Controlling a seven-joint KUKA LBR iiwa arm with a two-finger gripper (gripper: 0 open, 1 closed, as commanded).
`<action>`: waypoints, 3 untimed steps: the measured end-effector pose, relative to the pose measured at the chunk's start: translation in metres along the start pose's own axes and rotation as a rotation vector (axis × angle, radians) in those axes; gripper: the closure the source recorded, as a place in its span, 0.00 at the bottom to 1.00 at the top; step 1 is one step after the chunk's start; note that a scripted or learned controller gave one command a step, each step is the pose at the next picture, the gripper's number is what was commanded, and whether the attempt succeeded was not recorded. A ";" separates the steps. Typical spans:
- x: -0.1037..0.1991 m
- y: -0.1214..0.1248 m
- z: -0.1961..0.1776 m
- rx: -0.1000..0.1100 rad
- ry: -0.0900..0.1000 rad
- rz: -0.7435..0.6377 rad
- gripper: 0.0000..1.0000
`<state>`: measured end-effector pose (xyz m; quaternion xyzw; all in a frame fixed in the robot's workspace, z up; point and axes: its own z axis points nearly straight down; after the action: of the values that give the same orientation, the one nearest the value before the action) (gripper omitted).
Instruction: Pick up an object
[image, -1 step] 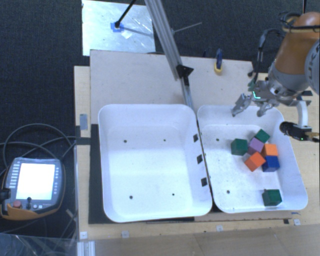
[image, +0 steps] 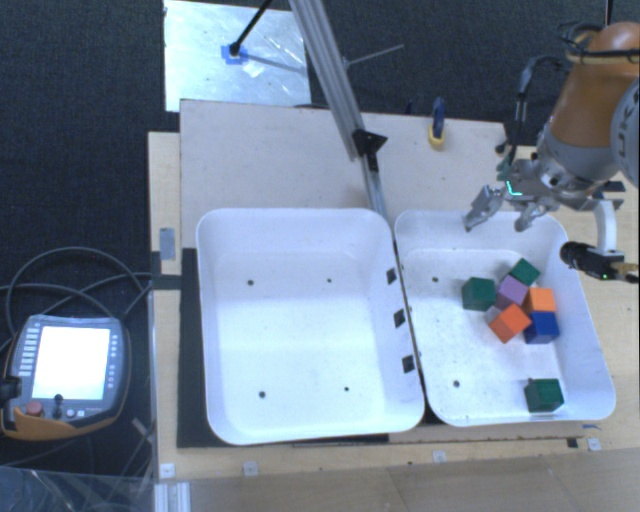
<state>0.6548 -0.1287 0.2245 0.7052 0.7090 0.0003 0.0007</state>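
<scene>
Dark carpet surrounds a pale wooden bench (image: 290, 150) that carries two shallow white bins side by side. On the left sits the left bin (image: 215, 300), showing a bare white floor with a few small dark dots. Beside it, the right bin (image: 440, 290) holds a cluster of small cubes near its far right side: a dark green cube (image: 479, 293), a second green cube (image: 524, 271), a purple cube (image: 513, 290), an orange cube (image: 510, 322), a smaller orange cube (image: 542, 298) and a blue cube (image: 541, 326), all touching or just beside one another. A lone green cube (image: 543, 394) lies apart from them, near the front right corner of that bin. The grey arm with its orange band (image: 590, 100) comes in from the right, and its gripper (image: 507, 212) hangs over the far edge of the right bin, fingers spread apart with nothing between them, well apart from the cubes. A slanted metal pole (image: 340, 90) crosses the bench toward the gap between the bins. A handheld control pad (image: 65, 375) with a bright blank screen rests on the floor to the left, cables looping around it. No writing or brand can be read anywhere; a small label on the bench edge is too small to make out.
</scene>
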 end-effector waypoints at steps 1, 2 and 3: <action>0.006 0.001 0.061 0.005 0.001 0.000 0.00; 0.010 -0.003 0.103 0.003 0.001 0.001 0.00; 0.010 -0.003 0.135 0.003 0.000 0.001 0.00</action>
<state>0.6523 -0.1184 0.0891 0.7055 0.7087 -0.0005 -0.0004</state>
